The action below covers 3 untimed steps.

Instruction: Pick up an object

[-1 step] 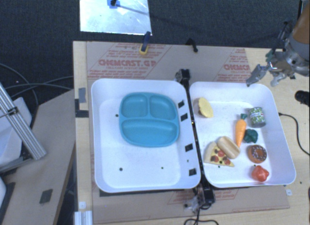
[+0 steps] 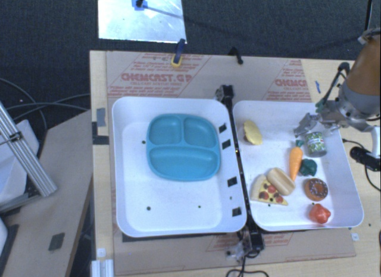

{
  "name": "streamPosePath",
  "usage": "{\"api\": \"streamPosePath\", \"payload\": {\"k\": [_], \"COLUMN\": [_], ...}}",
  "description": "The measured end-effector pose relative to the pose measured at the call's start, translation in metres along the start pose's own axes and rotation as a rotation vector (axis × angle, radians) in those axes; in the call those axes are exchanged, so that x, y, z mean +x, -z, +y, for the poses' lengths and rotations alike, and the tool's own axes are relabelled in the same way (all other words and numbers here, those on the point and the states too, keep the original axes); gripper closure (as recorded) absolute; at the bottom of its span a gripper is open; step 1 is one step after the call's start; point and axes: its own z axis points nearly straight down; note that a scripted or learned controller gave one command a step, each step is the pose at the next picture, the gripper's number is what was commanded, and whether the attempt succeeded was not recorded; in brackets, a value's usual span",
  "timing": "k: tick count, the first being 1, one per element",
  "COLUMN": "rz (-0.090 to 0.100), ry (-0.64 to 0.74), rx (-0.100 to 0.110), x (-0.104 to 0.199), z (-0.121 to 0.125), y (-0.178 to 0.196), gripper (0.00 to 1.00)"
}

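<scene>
bench state, arm parked over right bin

camera view: bench (image 2: 149, 64) was a board with red "chemcast" print, set over dark carpet (image 2: 47, 25). a shiny metal sheet (image 2: 141, 9) lay on the carpet past the bench's far edge, blue bit and a dark rod on it. a yellow-and-blue clip (image 2: 178, 55) sat on the board's far edge. aluminium framing (image 2: 24, 156) stood at the left, with cables on the floor near it.

two white bins sat side by side, touching along a black centre strip. left bin (image 2: 137, 210) held a blue divided plate (image 2: 183, 148), three compartments, flat, slightly far of centre.

right bin (image 2: 348, 210) held the toy food: yellow piece (image 2: 252, 133) near the left wall, orange carrot (image 2: 295, 161) mid bin pointing toward the near edge, green piece (image 2: 308, 167) just beside the carrot, hot dog bun (image 2: 280, 180) touching the pizza slice (image 2: 268, 192), chocolate donut (image 2: 315, 189) to their right, red piece (image 2: 319, 212) near the front right corner. a small can with green label (image 2: 315, 143) stood upright just far of the carrot.

arm came in from the right, gripper (image 2: 311, 124) low over the bin's far right part, right next to the can. whether the tool was open or closed, i couldn't tell; too blurred. nothing visibly held.
</scene>
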Motion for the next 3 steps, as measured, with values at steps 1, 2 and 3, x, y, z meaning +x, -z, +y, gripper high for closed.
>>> {"api": "streamPosePath", "payload": {"k": [1,2,3], "rz": [-0.013,-0.016,-0.022], "ry": [0.003,0.003,0.004], "rx": [-0.031,-0.037,-0.052], "x": [-0.002,-0.003,0.001], "z": [-0.024,-0.052,-0.077], "y": [-0.035,-0.035,-0.043], "gripper": [0.00,0.00,0.00]}}
